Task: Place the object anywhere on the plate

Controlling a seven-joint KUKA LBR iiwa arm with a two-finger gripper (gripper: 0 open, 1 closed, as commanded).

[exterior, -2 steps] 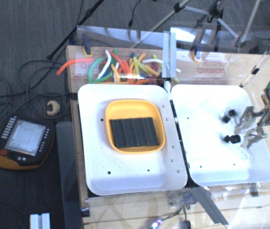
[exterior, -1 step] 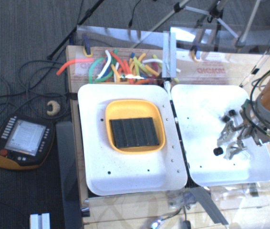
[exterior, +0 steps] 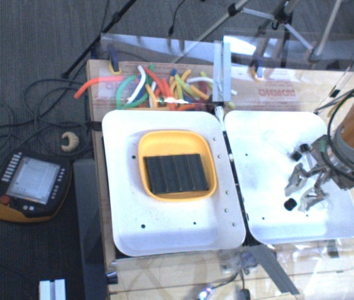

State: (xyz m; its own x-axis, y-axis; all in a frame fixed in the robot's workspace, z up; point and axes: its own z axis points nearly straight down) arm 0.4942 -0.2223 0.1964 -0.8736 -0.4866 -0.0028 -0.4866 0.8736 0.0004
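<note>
A yellow plate with rounded corners lies in the left white bin. A dark grey, ridged rectangular object rests flat on the plate's middle. My gripper hangs over the right white bin, near its right side and well apart from the plate. Its two metal fingers stand apart, open, with nothing between them.
Coloured flexible tubes are heaped behind the left bin. A vertical metal post rises at the back between the bins. A teach pendant lies on the floor to the left, among cables.
</note>
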